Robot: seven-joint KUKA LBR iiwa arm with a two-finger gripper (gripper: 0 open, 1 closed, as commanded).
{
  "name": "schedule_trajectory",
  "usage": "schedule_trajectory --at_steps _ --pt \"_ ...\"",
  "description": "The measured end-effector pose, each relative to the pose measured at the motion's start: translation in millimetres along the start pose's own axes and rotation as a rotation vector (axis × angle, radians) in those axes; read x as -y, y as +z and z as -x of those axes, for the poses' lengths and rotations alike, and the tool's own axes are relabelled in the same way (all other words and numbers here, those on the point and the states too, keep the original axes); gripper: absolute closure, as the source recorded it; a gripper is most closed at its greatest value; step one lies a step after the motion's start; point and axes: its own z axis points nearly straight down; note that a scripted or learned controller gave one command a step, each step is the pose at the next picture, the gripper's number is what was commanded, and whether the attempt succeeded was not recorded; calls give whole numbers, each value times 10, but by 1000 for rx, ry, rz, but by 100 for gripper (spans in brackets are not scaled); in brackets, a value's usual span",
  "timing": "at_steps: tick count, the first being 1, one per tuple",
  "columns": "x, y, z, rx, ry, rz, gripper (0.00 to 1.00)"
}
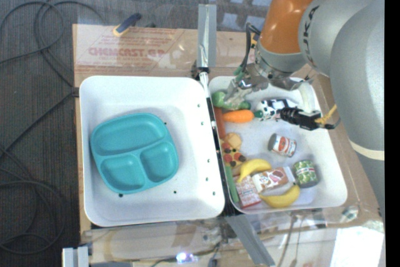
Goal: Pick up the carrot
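In the camera view, the right bin (325,194) is packed with toy groceries: two bananas (269,181), a small can (282,146), a green cup (305,173) and a carton (265,183), all crowded toward its near half, which leaves the carrot (238,115) lying fairly free along the far left wall. The left bin (125,87) holds a teal divided tray (134,151). The gripper (237,92) hangs just above the carrot's far side, near its green top; whether it is released or clenched cannot be told, and nothing is seen held.
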Motion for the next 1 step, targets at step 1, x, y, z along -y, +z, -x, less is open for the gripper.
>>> schedule_trajectory --at_steps 1 --pt "584 -283 -100 0 14 -3 100"
